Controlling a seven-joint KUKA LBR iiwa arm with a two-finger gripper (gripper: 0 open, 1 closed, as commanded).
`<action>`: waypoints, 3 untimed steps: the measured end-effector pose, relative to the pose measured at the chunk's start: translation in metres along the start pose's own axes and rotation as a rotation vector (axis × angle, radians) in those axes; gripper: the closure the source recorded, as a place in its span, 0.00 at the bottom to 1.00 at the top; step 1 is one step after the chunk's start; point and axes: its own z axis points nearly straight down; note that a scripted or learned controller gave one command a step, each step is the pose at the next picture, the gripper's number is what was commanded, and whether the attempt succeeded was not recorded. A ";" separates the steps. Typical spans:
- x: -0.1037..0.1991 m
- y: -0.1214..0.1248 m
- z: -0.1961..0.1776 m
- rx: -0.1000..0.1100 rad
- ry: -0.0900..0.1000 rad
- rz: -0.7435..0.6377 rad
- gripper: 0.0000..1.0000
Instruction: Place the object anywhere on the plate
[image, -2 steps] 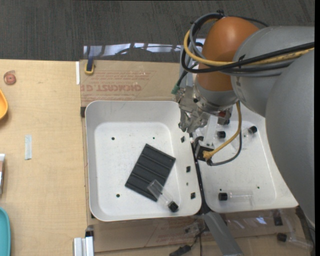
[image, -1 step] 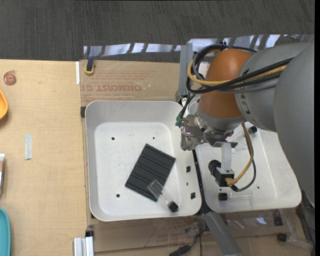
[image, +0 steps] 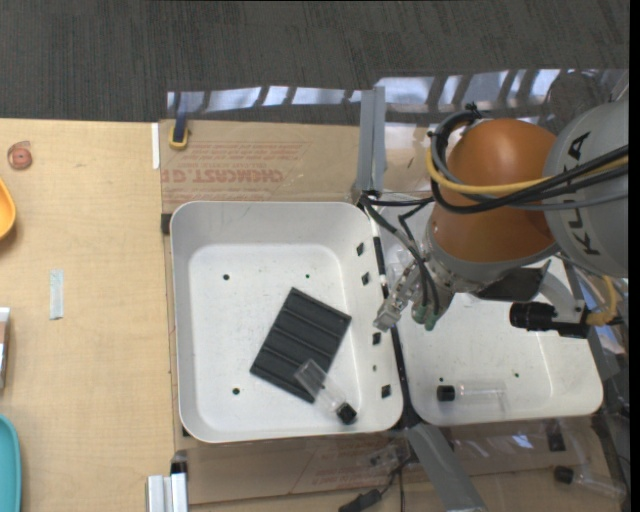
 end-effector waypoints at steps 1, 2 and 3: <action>0.013 0.049 -0.035 0.002 -0.002 0.599 1.00; 0.013 0.049 -0.035 0.002 -0.002 0.600 0.00; 0.037 0.131 -0.062 0.000 -0.003 0.221 0.00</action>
